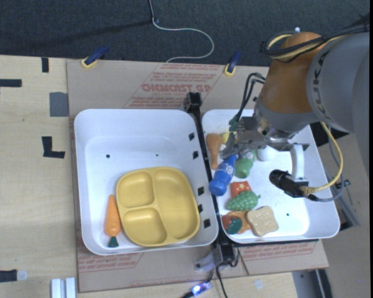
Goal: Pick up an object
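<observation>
the pick looks to be at the reaching stage, not finished. the gripper [243, 143] hangs low over the right bin [319, 219], at the top of the cluster of toy food there, and nothing is visibly lifted clear of the bin floor. the wrist and its fittings cover the tips, so i cannot tell how far apart they stand or whether anything sits between them.

taking the blue bottle [222, 176] as the landmark: it lies tilted against the bin's left wall, directly below the gripper and close to it. a green cylindrical piece [246, 164] lies just to its right, closest under the gripper, and seems the likeliest target. an orange piece [213, 143] sits just above the bottle. below the bottle lie a small red piece [239, 188], a green bumpy vegetable [244, 200], a slice of bread [262, 220] and a red and green piece [232, 223].

far to the bottle's left, the left bin [96, 126] holds a yellow divided plate [157, 206] with a carrot [112, 219] beside it.

both bins rest on a cardboard sheet [167, 85] on a pale bench, with dark carpet [62, 17] and a loose white cable [186, 36] beyond. still to do: grip and lift.
</observation>
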`<control>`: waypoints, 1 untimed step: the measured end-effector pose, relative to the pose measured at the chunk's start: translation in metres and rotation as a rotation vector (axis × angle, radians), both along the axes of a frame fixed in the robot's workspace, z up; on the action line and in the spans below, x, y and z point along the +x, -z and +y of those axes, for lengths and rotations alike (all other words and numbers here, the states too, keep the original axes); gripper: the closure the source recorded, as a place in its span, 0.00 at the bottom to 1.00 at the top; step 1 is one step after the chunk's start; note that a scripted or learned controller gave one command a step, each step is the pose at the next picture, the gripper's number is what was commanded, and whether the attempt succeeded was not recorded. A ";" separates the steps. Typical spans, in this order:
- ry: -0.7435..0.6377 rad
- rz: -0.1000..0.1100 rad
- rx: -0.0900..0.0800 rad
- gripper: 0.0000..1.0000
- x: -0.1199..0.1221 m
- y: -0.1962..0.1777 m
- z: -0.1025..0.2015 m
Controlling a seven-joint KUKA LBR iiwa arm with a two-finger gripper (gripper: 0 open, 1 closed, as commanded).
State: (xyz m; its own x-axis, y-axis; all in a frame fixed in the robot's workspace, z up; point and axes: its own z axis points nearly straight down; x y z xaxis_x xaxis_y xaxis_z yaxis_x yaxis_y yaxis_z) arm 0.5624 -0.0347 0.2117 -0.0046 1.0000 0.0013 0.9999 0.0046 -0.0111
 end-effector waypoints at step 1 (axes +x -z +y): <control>-0.002 -0.002 0.000 1.00 -0.013 -0.001 0.041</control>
State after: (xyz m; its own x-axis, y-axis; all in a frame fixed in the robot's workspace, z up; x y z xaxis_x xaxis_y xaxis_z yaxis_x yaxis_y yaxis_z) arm 0.5492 0.0067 0.2126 -0.0062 1.0000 0.0008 0.9999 0.0062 -0.0092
